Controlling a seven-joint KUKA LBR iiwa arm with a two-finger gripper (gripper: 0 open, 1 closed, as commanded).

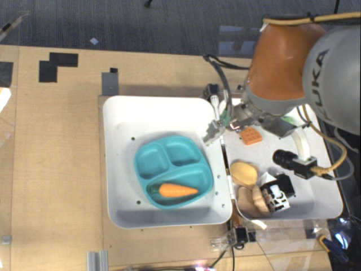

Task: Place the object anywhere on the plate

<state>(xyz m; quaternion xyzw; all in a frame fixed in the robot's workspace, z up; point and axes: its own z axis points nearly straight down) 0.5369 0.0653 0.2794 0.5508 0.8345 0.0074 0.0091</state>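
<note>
Carrot (178, 191) lies in the teal plate's (169, 151) near compartment, inside the left bin (121, 151). Gripper (217, 123) hangs beside the plate; whether it is open, I cannot tell.

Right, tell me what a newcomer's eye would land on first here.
First the bulky arm, grey with an orange band, looming over the right bin from the upper right. Next the teal divided plate in the left bin, with an orange carrot lying in its near compartment. Then a yellowish potato in the right bin.
</note>
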